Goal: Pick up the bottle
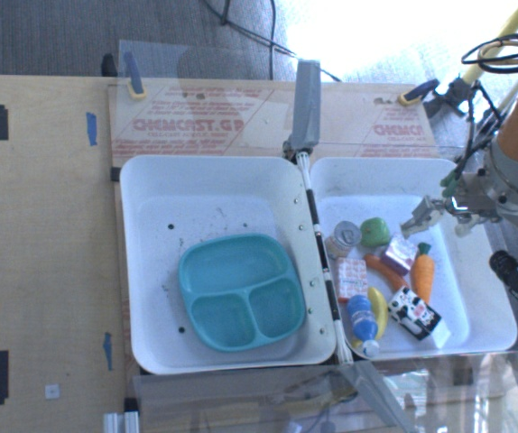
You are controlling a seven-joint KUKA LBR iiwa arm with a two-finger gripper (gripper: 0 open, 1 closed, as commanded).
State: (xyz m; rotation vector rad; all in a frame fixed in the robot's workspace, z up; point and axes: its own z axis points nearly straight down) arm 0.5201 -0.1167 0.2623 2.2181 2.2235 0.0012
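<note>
Blue-capped bottle (361, 318) lying at right bin's (485, 318) front-left corner, against divider, banana (379, 309) touching it, red-white packet (352, 278), can (346, 236), green ball (374, 232), carrot (422, 274), cow-print box (414, 313) crowded close, claw (429, 213) above clutter, spread open, holding nothing, teal tray (239, 289) in left bin (151, 242).

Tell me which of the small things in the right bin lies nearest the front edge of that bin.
The blue bottle. It lies by the divider at the front of the right bin, lower in the view than the banana and the black-and-white carton.
</note>
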